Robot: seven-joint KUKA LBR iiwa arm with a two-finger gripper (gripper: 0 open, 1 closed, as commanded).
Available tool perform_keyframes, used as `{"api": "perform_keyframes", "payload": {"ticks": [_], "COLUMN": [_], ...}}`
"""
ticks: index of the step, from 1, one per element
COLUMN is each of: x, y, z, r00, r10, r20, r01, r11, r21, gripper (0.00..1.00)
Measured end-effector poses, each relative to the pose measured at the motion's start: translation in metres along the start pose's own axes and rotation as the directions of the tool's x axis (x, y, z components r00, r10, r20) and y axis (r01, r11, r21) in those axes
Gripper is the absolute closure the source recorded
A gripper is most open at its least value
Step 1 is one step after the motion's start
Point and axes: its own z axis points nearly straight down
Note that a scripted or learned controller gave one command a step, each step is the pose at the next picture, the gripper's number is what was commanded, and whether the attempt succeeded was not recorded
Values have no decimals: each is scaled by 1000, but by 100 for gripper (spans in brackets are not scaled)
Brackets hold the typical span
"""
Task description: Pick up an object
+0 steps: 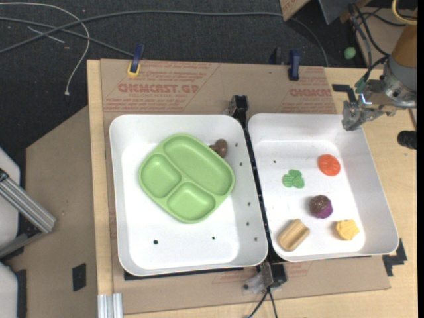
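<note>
In the left bin (132,244) a green plate (187,177) lies mid-floor with a brown ball (219,148) touching its far edge. The right bin (377,197) holds a green leaf (293,178), bread roll (293,234), purple ball (321,206), tomato (329,165) and yellow piece (346,229), all apart. My gripper (353,116) hangs over this bin's far right corner, whether apart or together I cannot tell; I should drop squarely over the nearby tomato.

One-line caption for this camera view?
End effector above right bin's far corner; five items inside; green tray in left bin.

We see two blue clamps (136,58) (294,64) pinning printed cardboard (165,85), and white cables (59,32) crossing dark carpet (199,12).
</note>
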Motion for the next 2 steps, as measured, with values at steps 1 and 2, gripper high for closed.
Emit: {"api": "perform_keyframes", "payload": {"ticks": [1,2], "x": [0,9], "y": [3,-2], "z": [-8,41], "r00": [1000,1000], "r10": [-3,-4], "r20": [3,2], "r01": [3,4], "r11": [1000,1000], "r21": [-14,-8], "gripper": [0,0]}}
